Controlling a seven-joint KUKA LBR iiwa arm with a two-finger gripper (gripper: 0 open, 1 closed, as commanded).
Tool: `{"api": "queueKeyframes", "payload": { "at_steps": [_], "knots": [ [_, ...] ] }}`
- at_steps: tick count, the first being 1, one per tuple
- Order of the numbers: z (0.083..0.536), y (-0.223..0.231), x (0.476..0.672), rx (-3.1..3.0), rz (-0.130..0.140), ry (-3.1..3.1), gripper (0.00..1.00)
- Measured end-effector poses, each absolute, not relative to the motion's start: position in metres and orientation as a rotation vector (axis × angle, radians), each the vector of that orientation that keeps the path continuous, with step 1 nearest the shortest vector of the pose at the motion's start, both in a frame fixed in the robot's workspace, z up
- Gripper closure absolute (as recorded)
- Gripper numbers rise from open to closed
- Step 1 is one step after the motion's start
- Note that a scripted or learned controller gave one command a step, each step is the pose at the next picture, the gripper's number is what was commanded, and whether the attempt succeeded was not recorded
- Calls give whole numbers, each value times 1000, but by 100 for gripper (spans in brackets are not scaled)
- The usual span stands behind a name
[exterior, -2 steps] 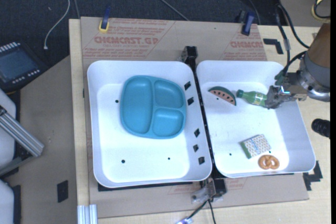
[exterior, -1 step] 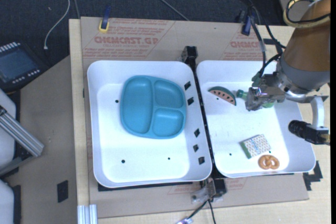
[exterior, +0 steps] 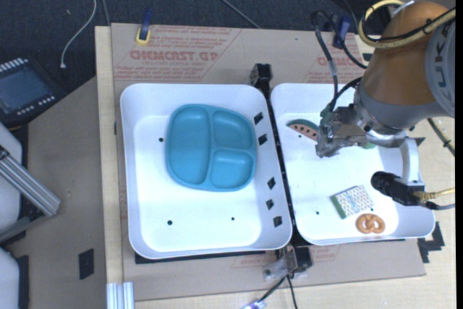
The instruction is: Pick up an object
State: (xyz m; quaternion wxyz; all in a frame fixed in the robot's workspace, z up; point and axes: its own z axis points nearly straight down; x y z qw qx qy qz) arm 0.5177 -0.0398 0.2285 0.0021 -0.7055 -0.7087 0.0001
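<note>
**Ana:** Blue plastic first, at the left of the frame: a divided plate (exterior: 211,147) lies flat in the middle of the left bin (exterior: 137,177), well clear of every wall. My guess is it sits there as one more thing to pick, far from the arm.

**Ben:** And right of the divider?

**Ana:** In the right bin (exterior: 311,221), a brown speckled strip (exterior: 302,129) lies near the upper left, just beside the gripper (exterior: 327,143). The arm hangs low over that spot, so I judge the strip the likeliest target.

**Ben:** Are the fingers closed on it?

**Ana:** I cannot tell; the dark fingers blur together and nothing shows between them.

**Ben:** How does the strip look?

**Ana:** Thin, flat, curved, reddish brown with pale flecks. Hard to grip, I think.

**Ben:** Further right?

**Ana:** Low in the bin, a patterned packet (exterior: 352,200) with a green edge, and below it a small orange pretzel (exterior: 370,223) near the front wall.
</note>
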Motion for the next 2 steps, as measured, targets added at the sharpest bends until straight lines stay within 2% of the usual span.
{"api": "queueKeyframes", "payload": {
  "at_steps": [1,2],
  "knots": [
    [219,14,515,-2214,1,-2223,100],
    [214,63,526,-2213,-2,-2227,100]
  ]
}}
